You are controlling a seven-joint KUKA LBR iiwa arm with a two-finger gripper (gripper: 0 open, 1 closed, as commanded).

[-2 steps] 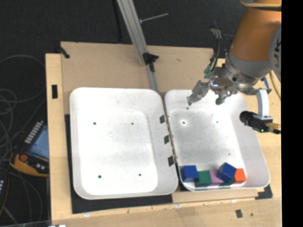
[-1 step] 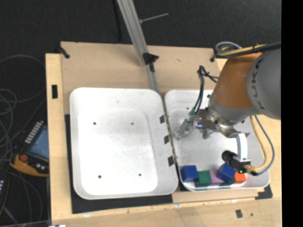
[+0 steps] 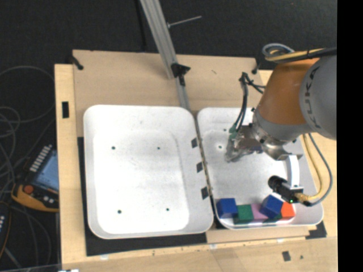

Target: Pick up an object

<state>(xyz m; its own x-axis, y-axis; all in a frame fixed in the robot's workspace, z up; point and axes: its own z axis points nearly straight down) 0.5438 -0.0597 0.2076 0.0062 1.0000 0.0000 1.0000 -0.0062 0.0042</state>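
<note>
- Camera view: a pale wooden table (image 3: 125,78) carries two shallow white bins side by side, their inner rims touching along a seam near the middle of the frame.
- The left bin (image 3: 142,169) shows a white floor with a few small dark dots.
- The right bin (image 3: 249,174) holds five small blocks, all gathered along its near wall.
- In order from the seam outward, the left blue block (image 3: 227,207) stands nearest the seam and the green block (image 3: 244,213) is just beside it. Next come the pink block (image 3: 259,213), the right blue block (image 3: 272,204) and the orange block (image 3: 287,210).
- The last three blocks are packed close together, and the right blue block partly covers the pink one.
- The arm (image 3: 289,101), grey with an orange band, reaches in from the right over the far half of the right bin.
- The claw (image 3: 233,151) points down and to the left, over bare bin floor near the seam and well apart from the row of blocks.
- Claw state: cannot tell whether it is apart or together, as the tip is small and blurred. No block is seen in it.
- A metal rail (image 3: 159,33) runs at a slant from the top of the frame down to the far end of the seam.
- A teach pendant (image 3: 37,180) with an orange edge lies off the table at the left, among dark cables (image 3: 17,118).
</note>
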